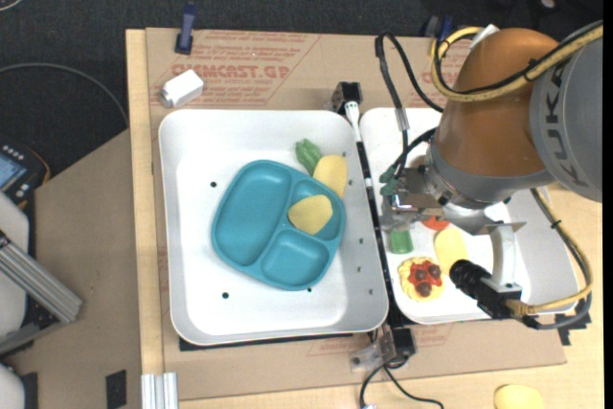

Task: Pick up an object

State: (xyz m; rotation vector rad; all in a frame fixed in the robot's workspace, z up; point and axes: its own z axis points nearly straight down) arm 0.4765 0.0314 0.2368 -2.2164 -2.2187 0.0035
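Clutter crowded the right bin (556, 254): a green piece (399, 239), yellow piece (449, 246) and small pizza (422, 277) lay close together beneath the pincer (414, 201), its state untellable; a descent risked nudging neighbours and missing.

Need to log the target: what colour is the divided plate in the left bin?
Teal blue. The divided plate shows best in the camera view, with a pale yellow piece resting on it.

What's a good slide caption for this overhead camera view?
KUKA arm reaches over the right bin of toy food; a blue divided tray sits in the left bin.
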